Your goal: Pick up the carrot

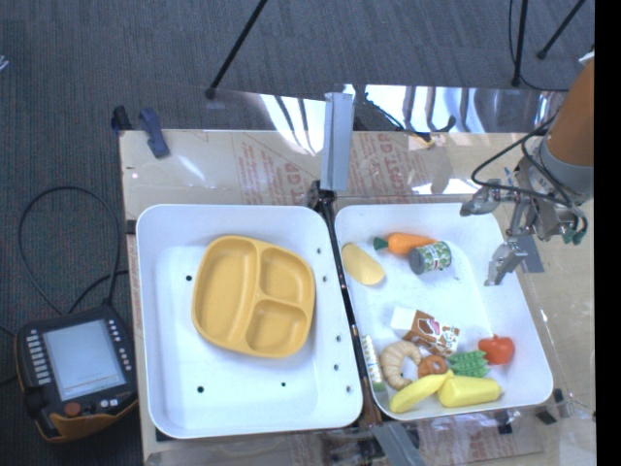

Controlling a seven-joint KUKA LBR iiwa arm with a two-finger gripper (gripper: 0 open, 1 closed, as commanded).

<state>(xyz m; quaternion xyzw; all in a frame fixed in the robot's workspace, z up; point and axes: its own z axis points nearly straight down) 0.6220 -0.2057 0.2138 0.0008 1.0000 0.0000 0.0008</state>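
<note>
The carrot [408, 242] is orange with a green top and lies in the right bin [505, 343], near its far edge. Its tip touches a small green-labelled can [431, 257]. My gripper [514, 252] hangs over the right rim of that bin, to the right of the carrot and well apart from it. Its fingers [503, 263] stand open with nothing between them.
The right bin also holds a pale yellow potato-like piece [363, 265], a small box [434, 333], a croissant [400, 361], a red tomato [496, 349], green leaves [469, 364] and yellow pieces [446, 391]. A yellow divided plate [255, 296] sits in the left bin [170, 357].
</note>
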